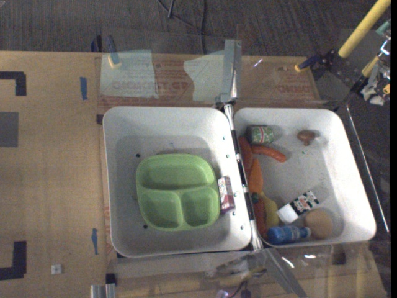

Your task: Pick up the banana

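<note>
Two shallow white plastic bins sit side by side on the tan wooden table [49, 185], their inner rims touching along a metal divider strip. The left bin [118, 228] holds a light green plastic tray with three compartments [178, 190], lying flat near the bin's middle, and a small dark-wrapped rectangular packet [226, 194] that rests just beside the tray's right edge, against the bin's right wall. The right bin [353, 179] holds a clutter of small things. The yellow toy banana [270, 208] lies in its lower left part, near the left wall, partly hidden among its neighbours, with a long orange carrot-like piece [255, 177] just above it and a reddish one running along the wall beside it. A small green-labelled can [261, 134] lies on its side near the bin's upper left corner, an orange-red sausage-shaped toy [268, 153] just below it, and a small brown lump [307, 136] to the right of the can. Toward the lower right, a white bottle with a black-and-white label [299, 206] lies tilted, a blue bottle [286, 233] lies by the front wall, and a round tan ball-like object [319, 223] touches the blue bottle's right end. At the upper right corner, well apart from the bins, part of the arm's hardware shows; whether the end effector is open or closed cannot be told.
</note>
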Robot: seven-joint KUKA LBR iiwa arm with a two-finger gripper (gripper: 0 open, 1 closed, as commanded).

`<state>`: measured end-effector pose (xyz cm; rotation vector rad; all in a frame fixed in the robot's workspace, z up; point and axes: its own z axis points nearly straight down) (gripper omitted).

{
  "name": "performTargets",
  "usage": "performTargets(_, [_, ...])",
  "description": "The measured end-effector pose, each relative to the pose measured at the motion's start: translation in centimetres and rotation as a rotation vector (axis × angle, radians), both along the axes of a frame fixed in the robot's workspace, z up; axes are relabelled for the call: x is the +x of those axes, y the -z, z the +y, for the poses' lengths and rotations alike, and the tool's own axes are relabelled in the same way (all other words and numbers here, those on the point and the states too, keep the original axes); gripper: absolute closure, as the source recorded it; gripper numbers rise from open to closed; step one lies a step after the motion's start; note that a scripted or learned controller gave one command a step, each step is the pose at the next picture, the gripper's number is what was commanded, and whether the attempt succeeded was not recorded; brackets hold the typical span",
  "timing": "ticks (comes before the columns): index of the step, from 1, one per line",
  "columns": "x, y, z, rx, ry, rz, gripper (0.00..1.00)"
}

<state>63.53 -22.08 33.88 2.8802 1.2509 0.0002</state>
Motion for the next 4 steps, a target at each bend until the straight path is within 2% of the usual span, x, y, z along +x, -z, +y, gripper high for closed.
performTargets(1, [0.0,0.0,0.0,0.001,0.0,0.001,0.0])
performTargets(2, [-6.7,5.1,3.3,0.002,-0.082,0.003,0.0])
performTargets(3, [-10.8,21.6,1.1,0.009,-0.155,0.006,0.0])
performTargets(4, [-15.5,25.3,2.9,0.003,-0.02,-0.001,0.0])
